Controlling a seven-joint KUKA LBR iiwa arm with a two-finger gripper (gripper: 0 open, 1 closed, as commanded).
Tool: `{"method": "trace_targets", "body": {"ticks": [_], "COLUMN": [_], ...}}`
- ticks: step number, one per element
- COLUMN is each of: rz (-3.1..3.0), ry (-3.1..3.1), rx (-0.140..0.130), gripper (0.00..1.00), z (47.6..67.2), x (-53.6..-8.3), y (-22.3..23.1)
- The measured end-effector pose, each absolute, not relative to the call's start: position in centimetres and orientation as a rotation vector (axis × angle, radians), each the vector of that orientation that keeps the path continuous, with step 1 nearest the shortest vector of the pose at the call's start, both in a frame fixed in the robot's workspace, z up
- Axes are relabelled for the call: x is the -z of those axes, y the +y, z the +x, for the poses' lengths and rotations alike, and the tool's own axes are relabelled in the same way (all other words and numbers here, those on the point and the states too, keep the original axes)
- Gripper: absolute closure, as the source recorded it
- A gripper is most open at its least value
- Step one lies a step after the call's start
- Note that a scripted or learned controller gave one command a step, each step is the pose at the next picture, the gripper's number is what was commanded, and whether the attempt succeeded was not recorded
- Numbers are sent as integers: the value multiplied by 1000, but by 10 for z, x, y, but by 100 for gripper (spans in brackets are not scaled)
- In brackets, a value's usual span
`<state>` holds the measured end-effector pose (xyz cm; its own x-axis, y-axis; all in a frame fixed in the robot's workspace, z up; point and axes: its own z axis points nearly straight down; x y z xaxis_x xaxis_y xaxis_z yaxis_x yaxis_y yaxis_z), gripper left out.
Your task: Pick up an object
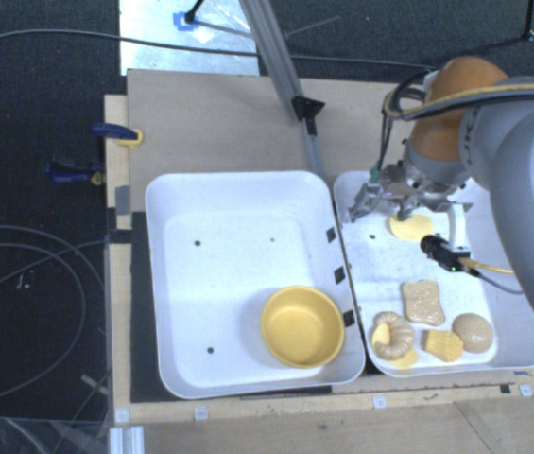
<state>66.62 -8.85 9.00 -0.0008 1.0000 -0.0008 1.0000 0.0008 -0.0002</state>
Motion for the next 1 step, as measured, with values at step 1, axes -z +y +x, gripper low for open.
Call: {"method": "trace_targets", "body": {"ticks": [1], "rz": [2218], "ry": [2219], "rx": [-4], "gripper": [100], "z": [668], "x": [-103], "y": [-89]}}
